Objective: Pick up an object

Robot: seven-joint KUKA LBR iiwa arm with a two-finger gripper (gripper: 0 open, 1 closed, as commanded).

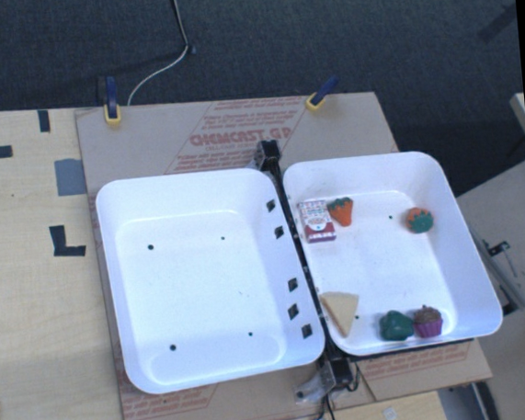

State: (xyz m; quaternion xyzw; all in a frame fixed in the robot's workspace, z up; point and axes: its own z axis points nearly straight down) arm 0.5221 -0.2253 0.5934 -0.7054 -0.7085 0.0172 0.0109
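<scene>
The bench (pixel 31 301) is light wood, with a brown cardboard sheet (pixel 237 133) clamped at its far edge under two shallow white bins set side by side and joined by a row of black clips (pixel 293 285), presumably to keep them from shifting. The left bin (pixel 106 219) carries no load. The right bin (pixel 445 187) contains every candidate: a small red-and-white box (pixel 317 220) touching an orange piece (pixel 340 211), a green-and-orange piece (pixel 420 220), a pale wedge (pixel 341 311), a dark green piece (pixel 396 325) just beside a purple cupcake shape (pixel 428 321). Finger state and object offset from the gripper cannot be determined
</scene>
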